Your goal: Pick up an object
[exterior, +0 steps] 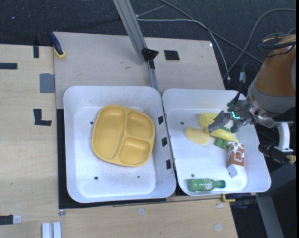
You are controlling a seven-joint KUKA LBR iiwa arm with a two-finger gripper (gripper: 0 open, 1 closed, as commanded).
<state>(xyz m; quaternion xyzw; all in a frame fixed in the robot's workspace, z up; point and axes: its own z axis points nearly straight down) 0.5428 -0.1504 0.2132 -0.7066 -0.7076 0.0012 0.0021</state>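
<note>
The left bin holds one thing, a yellow tray with three wells, lying near its middle. Bare white floor runs all round it, widest toward 6 and 9 o'clock, so the tray stands clear of every wall.

The right bin touches the left bin along their shared wall. Its half toward 9 and 12 o'clock is open floor. The objects crowd from the middle toward 3 and 6 o'clock. A flat yellow piece lies near the middle. At its 1 o'clock sits a rounder yellow piece. A banana lies at 3 o'clock of the flat piece, with a small green item touching it at 6 o'clock. A red-and-white carton lies farther toward 4 o'clock, near the right wall. A green bottle lies on its side close to the wall at 6 o'clock, apart from the rest.

The gripper hangs over the banana's upper end, between it and the rounder piece. Whether its jaws are spread or closed I cannot tell, and no object shows between them.
</note>
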